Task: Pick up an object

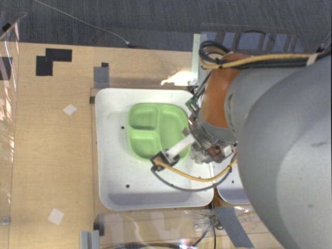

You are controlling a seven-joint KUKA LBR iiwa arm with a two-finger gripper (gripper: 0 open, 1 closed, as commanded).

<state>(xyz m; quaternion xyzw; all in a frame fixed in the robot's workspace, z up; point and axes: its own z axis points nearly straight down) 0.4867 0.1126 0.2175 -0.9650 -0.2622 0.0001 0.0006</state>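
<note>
While the tool hangs low over the right rim of the green divided plate, which lies toward the far right corner of the left bin, the step looks like the approach (spread or pressed together, I cannot tell). Next it needs a firm pinch on that rim, then a lift.

— What couldn't be made out?
— The right rim of the light-green compartmented plastic tray lay under the grey robot arm. Right of the tray, the second shallow white bin was mostly covered.
</note>
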